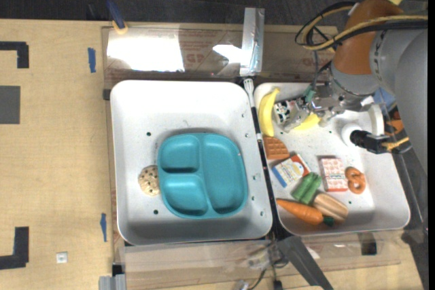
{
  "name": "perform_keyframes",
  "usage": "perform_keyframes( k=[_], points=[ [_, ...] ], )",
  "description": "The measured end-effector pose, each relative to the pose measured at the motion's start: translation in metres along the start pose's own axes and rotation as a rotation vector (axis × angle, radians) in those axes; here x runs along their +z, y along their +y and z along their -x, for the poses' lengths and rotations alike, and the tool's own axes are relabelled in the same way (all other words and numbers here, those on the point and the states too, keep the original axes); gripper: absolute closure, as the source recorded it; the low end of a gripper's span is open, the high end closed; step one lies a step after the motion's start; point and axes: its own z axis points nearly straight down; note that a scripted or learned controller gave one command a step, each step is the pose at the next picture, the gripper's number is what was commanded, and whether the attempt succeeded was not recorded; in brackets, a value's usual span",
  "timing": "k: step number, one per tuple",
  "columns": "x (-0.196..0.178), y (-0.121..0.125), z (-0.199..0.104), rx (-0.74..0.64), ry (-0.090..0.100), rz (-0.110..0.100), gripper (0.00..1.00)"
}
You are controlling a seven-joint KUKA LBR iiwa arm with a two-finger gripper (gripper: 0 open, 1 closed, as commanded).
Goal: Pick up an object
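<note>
Right bin (380,214), upper left part: the gripper (307,109) is lowered among a cluster of objects, beside a small black-and-white printed item (289,111) and a yellow piece (306,123) lying just under it; whether anything sits between the fingers, and whether they are spread or pressed together, cannot be told from this angle. A banana (266,112) lies along the bin's left wall, just left of the gripper, curved and running top to bottom. Below it rests a brown waffle-like piece (275,147), followed by a small red, white and blue packet (289,170), a green vegetable (307,187), a tan bread roll (331,204) and an orange carrot (300,212) near the bin's lower edge. A pink box (332,173) and a brown pretzel (355,179) lie to the right of the packet, close together. The grey arm (401,64), with its orange band (360,37), enters from the right and bends down over the bin's upper half. Left bin (136,105): a teal divided plate (202,174) lies near the centre, with a cookie (149,180) just beside its left edge. Both bins rest side by side on the counter (47,146), whose brown surface carries black markings and strips of blue tape
</note>
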Motion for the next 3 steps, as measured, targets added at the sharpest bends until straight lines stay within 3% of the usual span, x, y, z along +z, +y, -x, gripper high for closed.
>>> perform_keyframes(
  k=[1,2,3],
  points=[
    [0.002,-0.06,0.046,0.007,-0.022,0.057,0.0],
    [0.002,-0.142,0.056,0.172,-0.007,0.053,0.0],
    [0.008,-0.178,0.014,0.19,-0.015,0.063,0.0]
  ],
)
